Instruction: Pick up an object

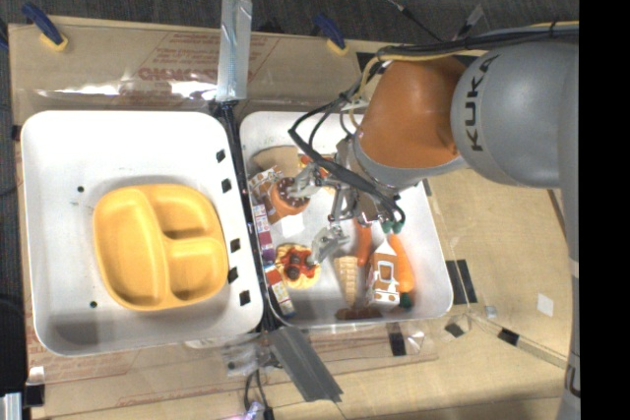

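Gripper (330, 239) hangs among crowded toys (379, 275) (yellow tray (157, 246) apart).

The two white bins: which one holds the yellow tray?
The left bin holds the yellow tray. The right bin holds small toy foods, and the arm reaches over it.

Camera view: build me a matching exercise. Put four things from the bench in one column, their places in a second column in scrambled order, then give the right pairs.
Things
1. yellow divided tray
2. carrot
3. ice cream cone
4. gripper

Places
A. lying in the right bin, near its right wall
B. over the right bin, above the toy food
C. in the left bin
D. in the right bin, toward its front edge, left of the carrot

Pairs: 1-C, 2-A, 3-D, 4-B
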Controlling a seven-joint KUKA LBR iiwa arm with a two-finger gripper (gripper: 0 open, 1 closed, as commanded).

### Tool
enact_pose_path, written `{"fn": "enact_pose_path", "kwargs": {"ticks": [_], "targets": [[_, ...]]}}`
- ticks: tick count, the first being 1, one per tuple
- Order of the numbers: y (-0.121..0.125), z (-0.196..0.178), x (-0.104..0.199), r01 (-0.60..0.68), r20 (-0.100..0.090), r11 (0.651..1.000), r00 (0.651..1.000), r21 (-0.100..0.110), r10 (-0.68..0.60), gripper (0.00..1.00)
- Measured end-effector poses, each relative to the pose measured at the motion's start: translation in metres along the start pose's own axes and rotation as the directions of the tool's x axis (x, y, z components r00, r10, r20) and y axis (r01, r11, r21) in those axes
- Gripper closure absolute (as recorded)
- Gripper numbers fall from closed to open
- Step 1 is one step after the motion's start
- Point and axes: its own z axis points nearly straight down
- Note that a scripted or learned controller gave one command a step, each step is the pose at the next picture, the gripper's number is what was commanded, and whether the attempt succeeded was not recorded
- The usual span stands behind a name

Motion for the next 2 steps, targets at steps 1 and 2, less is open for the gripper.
{"fn": "enact_pose_path", "kwargs": {"ticks": [1,2], "targets": [[-0.072,0.047,0.05,-0.18,0.006,0.984,0.984,0.002,0.18,0.0],[-0.067,0.047,0.081,-0.278,0.01,0.961,0.961,0.0,0.278,0.0]]}}
